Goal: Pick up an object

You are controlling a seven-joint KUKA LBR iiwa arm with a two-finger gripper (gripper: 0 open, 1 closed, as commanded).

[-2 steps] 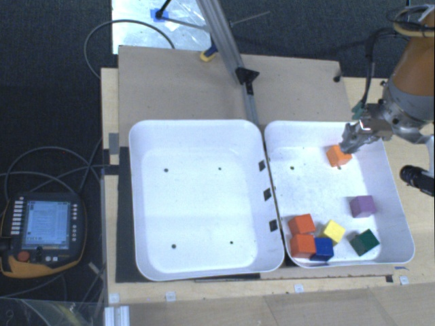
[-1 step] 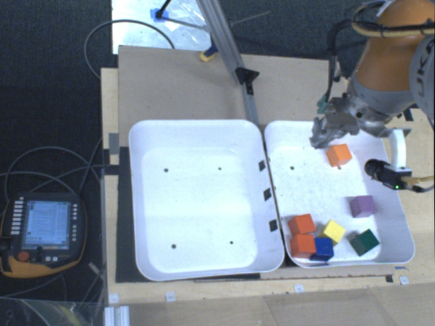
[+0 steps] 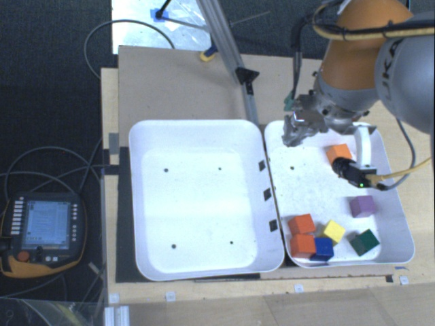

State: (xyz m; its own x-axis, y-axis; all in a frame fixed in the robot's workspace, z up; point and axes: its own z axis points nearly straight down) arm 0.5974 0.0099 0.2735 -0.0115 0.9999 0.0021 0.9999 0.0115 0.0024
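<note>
While nothing is yet being lifted, I am listing: right bin (image 3: 401,229), holding blocks; my pincer (image 3: 293,134), hanging at its eleven o'clock, grip state untellable; orange block (image 3: 338,153) at one o'clock, purple block (image 3: 362,206) at three.

Robotics lab, teach pendant (image 3: 42,233), cabled bench (image 3: 177,66), carpet

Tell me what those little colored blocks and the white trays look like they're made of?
The blocks, like the yellow block and green block, look like painted wood or foam: flat matte colors, crisp edges, no shine. The right bin and left bin look like molded plastic: smooth, rounded rims.
</note>
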